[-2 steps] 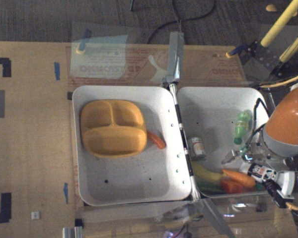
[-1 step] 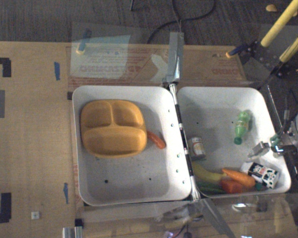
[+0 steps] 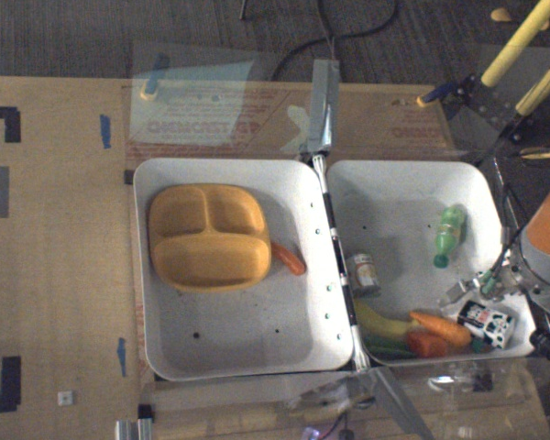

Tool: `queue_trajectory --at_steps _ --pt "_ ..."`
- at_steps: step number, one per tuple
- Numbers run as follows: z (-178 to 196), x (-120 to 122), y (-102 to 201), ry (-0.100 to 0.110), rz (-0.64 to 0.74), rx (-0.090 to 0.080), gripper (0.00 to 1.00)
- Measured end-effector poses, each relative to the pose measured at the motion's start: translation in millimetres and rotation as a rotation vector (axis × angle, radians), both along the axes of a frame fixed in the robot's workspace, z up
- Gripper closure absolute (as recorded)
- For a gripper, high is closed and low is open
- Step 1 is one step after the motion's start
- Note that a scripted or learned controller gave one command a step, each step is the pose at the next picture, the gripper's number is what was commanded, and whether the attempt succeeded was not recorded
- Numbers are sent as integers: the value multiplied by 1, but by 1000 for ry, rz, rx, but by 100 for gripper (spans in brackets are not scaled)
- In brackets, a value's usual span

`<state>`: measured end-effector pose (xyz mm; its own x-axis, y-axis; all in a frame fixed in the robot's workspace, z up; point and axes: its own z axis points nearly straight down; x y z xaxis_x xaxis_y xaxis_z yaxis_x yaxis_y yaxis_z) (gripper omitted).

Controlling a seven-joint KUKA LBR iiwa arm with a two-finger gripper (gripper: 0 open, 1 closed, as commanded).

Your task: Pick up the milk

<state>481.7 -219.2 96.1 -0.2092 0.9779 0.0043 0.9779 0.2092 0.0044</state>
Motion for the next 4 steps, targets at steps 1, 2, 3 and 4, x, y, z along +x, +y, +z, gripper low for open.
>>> queue_trajectory --at_steps 1,2,3,4 --pt "10 0 -3 -3 -6 -4 100" --pt "211 -1 -4 2 -286 -6 100" --pt "210 -1 -3 2 -285 -6 0" --pt "92 -2 0 5 -366 -4 0"
